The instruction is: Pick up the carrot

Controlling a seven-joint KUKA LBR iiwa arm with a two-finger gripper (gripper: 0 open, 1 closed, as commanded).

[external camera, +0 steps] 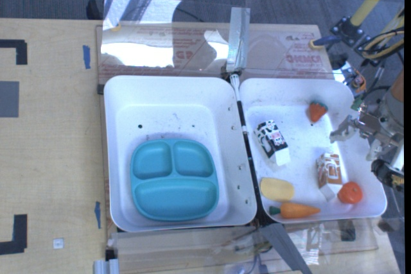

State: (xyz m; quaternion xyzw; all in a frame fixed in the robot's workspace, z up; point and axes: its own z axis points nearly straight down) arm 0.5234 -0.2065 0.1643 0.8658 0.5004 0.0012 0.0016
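Note:
The carrot is orange with a green stub at its left end. It lies flat along the front wall of the right bin, pointing right. My gripper hangs over the right rim of that bin, well behind and to the right of the carrot, and nothing shows in it.
In the right bin with the carrot are a yellow piece just behind it, an orange round fruit, a brown and white carton, a cow-patterned carton and a strawberry. The left bin holds a teal divided plate.

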